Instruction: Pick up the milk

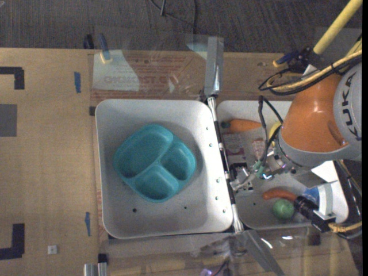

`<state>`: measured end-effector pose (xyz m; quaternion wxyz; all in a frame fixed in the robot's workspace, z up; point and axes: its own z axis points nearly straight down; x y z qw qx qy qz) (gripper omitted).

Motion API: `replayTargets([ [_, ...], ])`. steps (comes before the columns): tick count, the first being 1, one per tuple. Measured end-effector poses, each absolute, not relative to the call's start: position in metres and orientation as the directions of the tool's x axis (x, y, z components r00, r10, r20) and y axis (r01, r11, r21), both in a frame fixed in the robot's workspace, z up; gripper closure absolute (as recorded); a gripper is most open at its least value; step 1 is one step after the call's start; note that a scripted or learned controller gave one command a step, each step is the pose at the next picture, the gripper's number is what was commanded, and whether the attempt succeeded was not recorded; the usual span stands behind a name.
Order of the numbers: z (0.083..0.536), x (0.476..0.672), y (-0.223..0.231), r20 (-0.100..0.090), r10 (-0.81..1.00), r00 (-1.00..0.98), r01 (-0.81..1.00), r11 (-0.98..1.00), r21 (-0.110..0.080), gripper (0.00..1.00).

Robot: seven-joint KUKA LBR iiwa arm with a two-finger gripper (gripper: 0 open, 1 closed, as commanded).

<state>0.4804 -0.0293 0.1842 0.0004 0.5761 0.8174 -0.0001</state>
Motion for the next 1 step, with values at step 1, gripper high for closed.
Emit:
replayTargets([
  [1, 0.1842, 0.4837, 0.0576, -0.001, 0.908, -0.419, 0.908, 0.419, 0.001, 0.0],
])
